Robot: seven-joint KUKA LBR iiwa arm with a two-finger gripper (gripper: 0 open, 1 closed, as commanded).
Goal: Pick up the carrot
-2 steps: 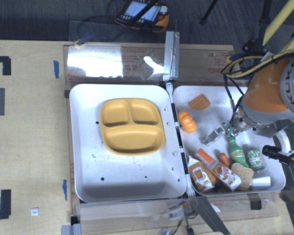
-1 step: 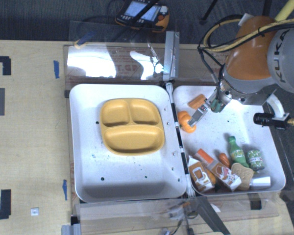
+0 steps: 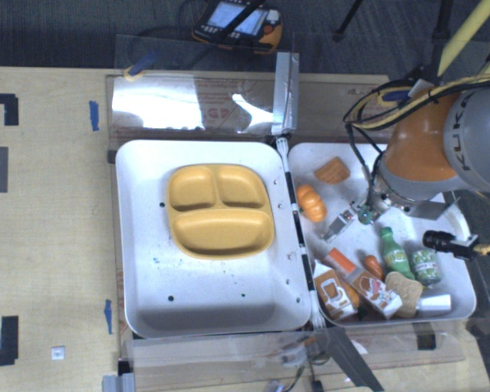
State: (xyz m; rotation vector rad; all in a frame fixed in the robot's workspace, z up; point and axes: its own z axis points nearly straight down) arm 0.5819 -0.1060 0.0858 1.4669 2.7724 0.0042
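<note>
A stubby orange piece that I take for the carrot [image 3: 311,203] lies in the right bin [image 3: 461,219], close against its left wall. My gripper [image 3: 341,223] hangs just right of it and slightly nearer the camera, a short gap away, with nothing visibly in it. The grey arm with its orange band [image 3: 420,149] reaches in from the right above the bin's back half.
Also in the right bin are an orange cracker [image 3: 332,171] at the back, a green bottle [image 3: 396,254], a green can [image 3: 425,265], a small orange piece [image 3: 373,265], and several boxes [image 3: 336,292] along the front. The left bin [image 3: 147,284] holds a yellow divided plate [image 3: 220,211].
</note>
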